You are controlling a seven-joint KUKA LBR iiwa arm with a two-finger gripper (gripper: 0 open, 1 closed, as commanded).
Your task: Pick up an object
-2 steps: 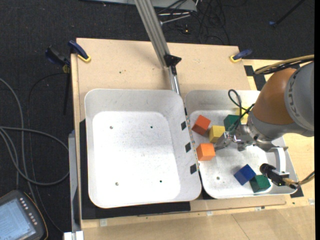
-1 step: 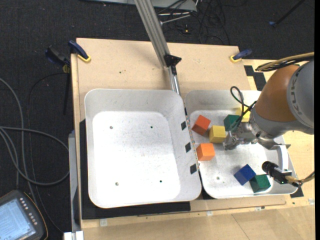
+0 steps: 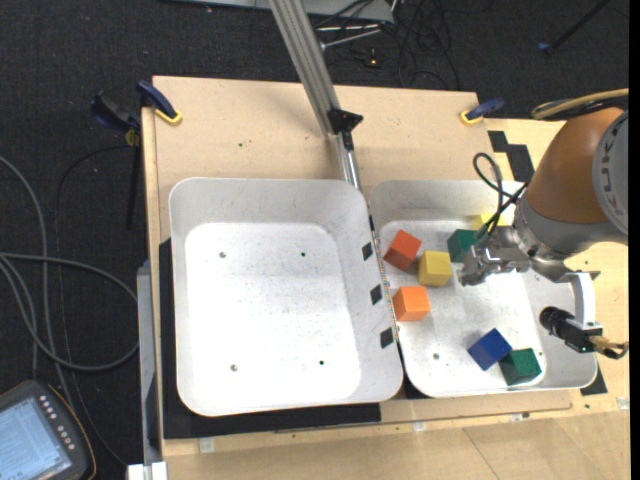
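The right bin [image 3: 455,378] holds several blocks: an orange one [image 3: 402,249], a yellow one [image 3: 435,268], another orange one [image 3: 411,303], a blue one [image 3: 489,349] and a green one [image 3: 521,366]. A dark green block [image 3: 463,243] lies at the far side of the bin, partly covered by the wrist. A bit of yellow [image 3: 487,219] shows behind the cables. My gripper [image 3: 478,265] hangs low over the bin, just right of the yellow block and beside the dark green one.
The left bin [image 3: 200,218] lies beside the right one, their rims meeting at the middle. A metal pole [image 3: 305,53] slants across the bench's far side. Clamps [image 3: 160,103] sit at the far corners. The arm's orange band [image 3: 580,158] hangs above the right bin's edge.
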